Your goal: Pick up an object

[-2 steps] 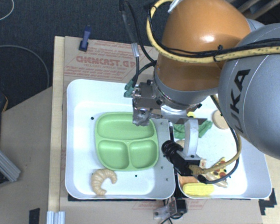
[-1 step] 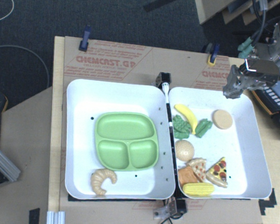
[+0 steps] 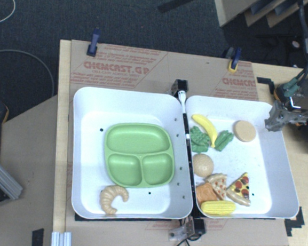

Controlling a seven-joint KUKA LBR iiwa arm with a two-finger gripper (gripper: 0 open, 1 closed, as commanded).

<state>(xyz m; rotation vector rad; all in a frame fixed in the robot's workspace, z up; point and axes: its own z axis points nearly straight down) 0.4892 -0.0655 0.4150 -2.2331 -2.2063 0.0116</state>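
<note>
The claw (image 3: pixel 274 122) sits at the upper right edge of the right bin (image 3: pixel 278 173), over its rim, apart from every item. Its finger state cannot be determined, and nothing is visible in its grip.

Right bin contents:
- A banana (image 3: pixel 206 127) lies near the top, beside the divider.
- Two green leafy pieces (image 3: pixel 198 140) and (image 3: pixel 223 140) flank the banana's lower end.
- A round cracker (image 3: pixel 245 131) lies right of these.
- A bread roll (image 3: pixel 203 164) lies at the centre left.
- A pizza slice (image 3: pixel 240 189), a corn cob (image 3: pixel 218 207) and an orange-brown food piece (image 3: pixel 208 191) cluster near the bottom edge.

Left bin (image 3: pixel 85 140) contents:
- A green divided plate (image 3: pixel 138 154) occupies the centre.
- A croissant (image 3: pixel 112 197) lies just below it.

Both bins rest on the desk (image 3: pixel 121 66).
</note>
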